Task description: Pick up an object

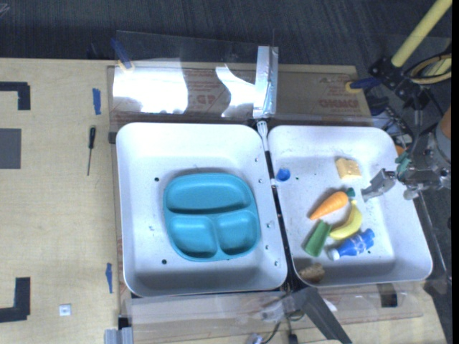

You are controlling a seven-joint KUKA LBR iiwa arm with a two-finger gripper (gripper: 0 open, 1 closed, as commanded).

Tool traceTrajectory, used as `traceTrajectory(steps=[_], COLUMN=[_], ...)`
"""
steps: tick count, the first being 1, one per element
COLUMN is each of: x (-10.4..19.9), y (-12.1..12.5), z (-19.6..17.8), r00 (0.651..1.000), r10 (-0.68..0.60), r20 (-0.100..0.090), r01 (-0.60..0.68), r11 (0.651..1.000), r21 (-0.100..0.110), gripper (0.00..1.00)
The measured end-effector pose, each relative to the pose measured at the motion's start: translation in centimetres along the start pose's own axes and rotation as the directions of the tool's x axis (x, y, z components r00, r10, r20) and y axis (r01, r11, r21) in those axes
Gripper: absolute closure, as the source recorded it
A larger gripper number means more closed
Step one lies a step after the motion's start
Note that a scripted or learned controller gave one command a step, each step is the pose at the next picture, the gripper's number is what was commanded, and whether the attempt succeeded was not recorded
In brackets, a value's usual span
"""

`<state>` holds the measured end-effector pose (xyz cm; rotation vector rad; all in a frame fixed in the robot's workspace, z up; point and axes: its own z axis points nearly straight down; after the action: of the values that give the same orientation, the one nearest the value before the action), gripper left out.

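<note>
The right bin (412,264) holds several small items. An orange carrot (330,204) lies in the middle, with a yellow banana (349,223) just right of it. A green piece (315,238) and a blue bottle (353,244) lie nearer the front. A tan chunk (348,167) sits toward the back and a small blue cap (282,175) near the left wall. My gripper (380,183) hangs over the bin's right side, just right of the carrot's tip and above the banana, with nothing visibly held.
The left bin (136,149) carries a blue divided plate (211,214). A brown scrap (312,270) rests on the right bin's front rim. Cables and a yellow pole (423,27) crowd the far right. A clear panel (186,84) stands behind the bins.
</note>
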<state>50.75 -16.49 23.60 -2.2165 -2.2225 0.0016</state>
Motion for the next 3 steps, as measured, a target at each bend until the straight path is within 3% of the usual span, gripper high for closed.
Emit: traceTrajectory(steps=[1,2,3], x=[-1.6,-1.6,-1.7], y=[-0.2,-0.2,0.0], z=[14.9,14.9,13.9], r00=[0.993,0.993,0.993], r10=[-0.122,-0.122,-0.122], r20=[0.003,0.003,0.005], r01=[0.122,0.122,0.122], r11=[0.993,0.993,0.992], r21=[-0.008,-0.008,-0.013], gripper=[0.00,0.00,1.00])
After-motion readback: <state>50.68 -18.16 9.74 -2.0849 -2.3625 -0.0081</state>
